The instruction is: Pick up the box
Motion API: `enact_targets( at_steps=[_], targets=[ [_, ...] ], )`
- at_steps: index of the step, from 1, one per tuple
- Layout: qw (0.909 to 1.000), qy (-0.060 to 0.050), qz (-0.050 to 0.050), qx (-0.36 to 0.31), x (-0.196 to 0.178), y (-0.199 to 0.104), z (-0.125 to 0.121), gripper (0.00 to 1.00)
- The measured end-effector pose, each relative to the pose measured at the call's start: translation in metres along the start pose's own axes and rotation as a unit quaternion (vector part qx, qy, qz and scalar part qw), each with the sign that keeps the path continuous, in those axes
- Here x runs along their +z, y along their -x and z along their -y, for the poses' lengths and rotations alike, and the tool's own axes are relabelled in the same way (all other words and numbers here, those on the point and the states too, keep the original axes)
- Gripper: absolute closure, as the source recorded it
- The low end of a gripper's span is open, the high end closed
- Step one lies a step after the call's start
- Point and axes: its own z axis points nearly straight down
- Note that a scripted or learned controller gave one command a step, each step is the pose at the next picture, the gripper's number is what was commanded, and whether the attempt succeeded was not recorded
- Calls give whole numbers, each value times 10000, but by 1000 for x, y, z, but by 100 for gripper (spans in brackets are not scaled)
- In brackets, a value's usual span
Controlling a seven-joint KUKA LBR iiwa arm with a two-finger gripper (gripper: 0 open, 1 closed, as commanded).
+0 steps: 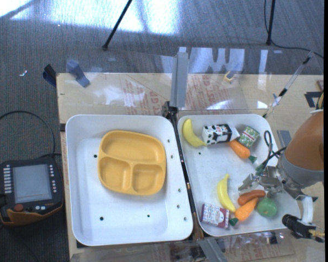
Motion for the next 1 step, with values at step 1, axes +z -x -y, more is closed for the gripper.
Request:
enact_targets(
  at_steps=[1],
  targets=[
    [10000, -34, -13, 42, -6, 2, 1, 100]
  ],
)
